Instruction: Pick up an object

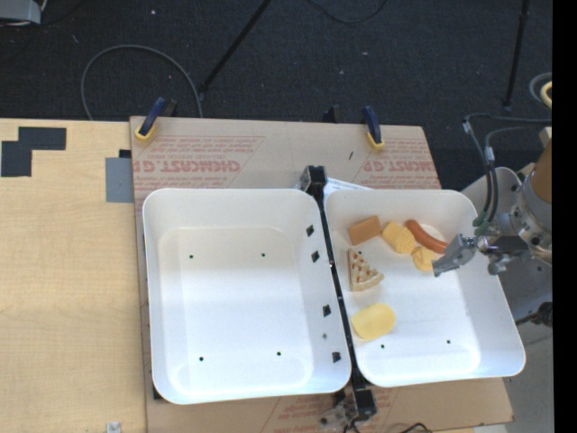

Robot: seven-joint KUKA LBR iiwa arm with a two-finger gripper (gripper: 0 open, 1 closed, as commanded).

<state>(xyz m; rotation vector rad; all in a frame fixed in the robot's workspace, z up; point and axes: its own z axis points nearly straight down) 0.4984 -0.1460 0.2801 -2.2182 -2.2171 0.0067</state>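
Pincer [448,262] low over the right bin's [487,345] right part, reaching in from the right edge of the view, dark and slanted down-left; spread or pressed together: cannot tell, too small and blurred; nothing seen pinched. Tip just beside a small yellow piece [423,259], touching or apart unclear; red sausage [425,234] just above that piece, slanting from upper left to lower right, near the tip. Left of the sausage a rounded yellow lump [398,237]; next to it an orange-brown block [364,230], near the bin's upper left. Below the block a pizza wedge [363,270], pale with red dots, close to the divider between bins. Farther down, apart from the rest, a yellow oval [373,320] flat on the bin floor. Left bin [162,242] side by side with the right one, rims meeting along a dark strip with clips. Under both bins a cardboard sheet [225,156] with red print, held at its far edge by two clamps [151,120] with yellow tips. Light wooden tabletop [63,287] to the left; dark floor with cables beyond.
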